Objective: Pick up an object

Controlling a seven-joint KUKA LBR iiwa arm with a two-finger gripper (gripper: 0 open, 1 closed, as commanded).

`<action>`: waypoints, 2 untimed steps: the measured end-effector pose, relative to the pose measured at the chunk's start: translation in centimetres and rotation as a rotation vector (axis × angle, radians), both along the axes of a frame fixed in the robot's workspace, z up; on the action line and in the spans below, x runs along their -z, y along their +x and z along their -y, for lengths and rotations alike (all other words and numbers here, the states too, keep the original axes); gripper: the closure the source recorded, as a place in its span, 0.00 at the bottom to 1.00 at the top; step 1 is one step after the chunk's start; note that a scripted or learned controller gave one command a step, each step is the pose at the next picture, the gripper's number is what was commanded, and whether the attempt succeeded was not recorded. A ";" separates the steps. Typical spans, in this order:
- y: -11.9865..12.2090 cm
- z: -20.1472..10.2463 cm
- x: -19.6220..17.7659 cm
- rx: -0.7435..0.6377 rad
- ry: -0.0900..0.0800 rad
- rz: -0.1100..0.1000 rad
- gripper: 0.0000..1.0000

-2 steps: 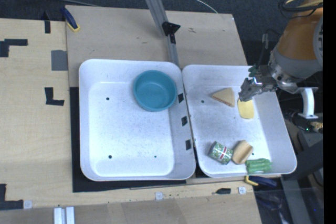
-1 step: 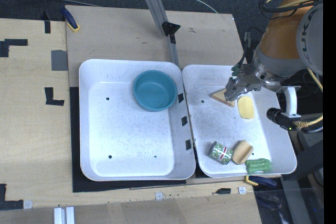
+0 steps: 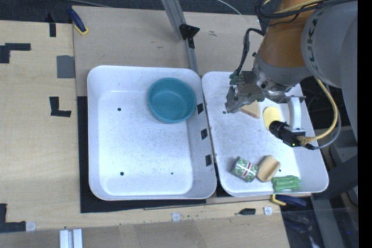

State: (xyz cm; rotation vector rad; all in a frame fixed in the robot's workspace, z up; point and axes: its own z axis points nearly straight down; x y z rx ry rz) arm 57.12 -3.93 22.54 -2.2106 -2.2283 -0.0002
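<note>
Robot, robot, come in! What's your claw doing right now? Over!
Gripper low in right bin, over the tan block. Nothing seen held. Yellow object close beside it. Blue bowl in left bin.
</note>
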 end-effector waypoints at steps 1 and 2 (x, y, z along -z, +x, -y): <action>-0.9 -6.0 -0.8 0.000 0.000 0.000 1.00; -0.7 -10.5 -0.3 0.002 -0.002 -0.001 1.00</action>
